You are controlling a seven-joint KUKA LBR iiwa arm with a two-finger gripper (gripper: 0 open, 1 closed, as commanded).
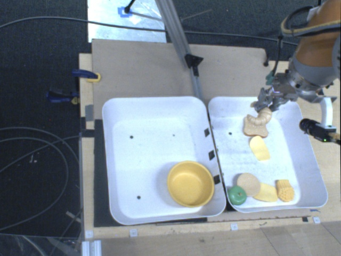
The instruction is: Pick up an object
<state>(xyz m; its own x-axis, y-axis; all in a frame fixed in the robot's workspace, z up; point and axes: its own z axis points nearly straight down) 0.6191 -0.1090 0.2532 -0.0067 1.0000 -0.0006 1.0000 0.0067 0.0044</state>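
Grey arm with orange band reaching in from 3 o'clock, gripper (265, 104) low over the far part of the right bin (306, 159). Whether spread or pressed together: cannot tell. Just at 6 o'clock of the gripper, a curved tan croissant-like piece (261, 117) lying on a slice of toast (254, 127), close beneath the gripper; grasp not clear. Further toward 6 o'clock, a pale yellow wedge (260, 148). Along the near wall, a green ball (237, 196), a tan round disc (249, 184), a yellow slice (266, 194) and an orange waffle-like block (285, 190), bunched together. In the left bin (133, 121), a yellow bowl (191, 183) upright at 5 o'clock. Both bins side by side on the worktop (144, 68).
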